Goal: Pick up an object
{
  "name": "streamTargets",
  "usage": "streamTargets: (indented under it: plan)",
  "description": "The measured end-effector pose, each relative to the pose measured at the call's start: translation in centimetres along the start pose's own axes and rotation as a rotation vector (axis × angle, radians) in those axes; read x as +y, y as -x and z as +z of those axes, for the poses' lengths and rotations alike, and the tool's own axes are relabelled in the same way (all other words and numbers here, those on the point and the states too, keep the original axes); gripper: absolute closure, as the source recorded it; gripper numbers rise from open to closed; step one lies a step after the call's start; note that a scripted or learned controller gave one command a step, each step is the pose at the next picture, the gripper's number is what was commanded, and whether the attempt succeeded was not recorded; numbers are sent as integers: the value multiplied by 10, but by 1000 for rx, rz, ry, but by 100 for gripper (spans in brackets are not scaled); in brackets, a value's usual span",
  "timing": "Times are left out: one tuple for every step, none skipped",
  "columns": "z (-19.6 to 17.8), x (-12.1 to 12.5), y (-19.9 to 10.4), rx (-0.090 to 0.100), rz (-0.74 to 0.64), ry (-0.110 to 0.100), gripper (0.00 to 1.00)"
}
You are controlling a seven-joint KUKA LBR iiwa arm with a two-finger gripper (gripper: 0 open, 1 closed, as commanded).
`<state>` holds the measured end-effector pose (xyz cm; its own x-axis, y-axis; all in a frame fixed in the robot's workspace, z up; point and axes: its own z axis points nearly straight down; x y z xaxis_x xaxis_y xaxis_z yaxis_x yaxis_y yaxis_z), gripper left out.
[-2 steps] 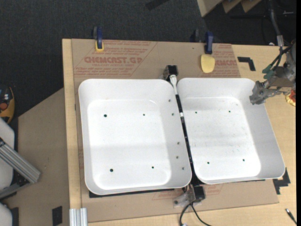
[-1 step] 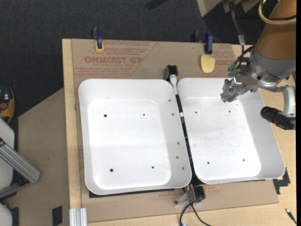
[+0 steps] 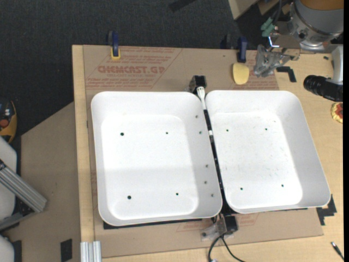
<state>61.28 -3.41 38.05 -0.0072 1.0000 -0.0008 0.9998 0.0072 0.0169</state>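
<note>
**Camera view: arm hanging beyond the bins, yellow object lying outside them**

Camera view is showing the gripper point(image 3: 265, 63) hanging over the brown board point(image 3: 136, 70) behind the right bin point(image 3: 305, 146), up near the far edge of the bench. A small pale yellow object point(image 3: 240, 73) is lying on that board just beside the fingers, to their left in the picture and apart from them; nothing is sitting between the fingers. How wide the pincer is standing I cannot tell: the metal tips are blurring together at this size. The left bin point(image 3: 103, 146) and the right bin are both lying side by side with only their dark dots showing.

Judging from this, the pick is looking like it is at the approach stage, with no grasp made. The only thing within reach appears to be the yellow piece, so the next move is likely calling for a short shift toward it, a descent around it, then a close and lift. Its small, rounded shape may be letting it slip aside.
</note>
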Motion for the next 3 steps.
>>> streamTargets:
  plan:
    - [104, 53, -55, 3, 1, -25, 100]
    - [52, 52, 74, -6, 17, -9, 100]
    - [63, 53, -71, 6, -6, -19, 100]
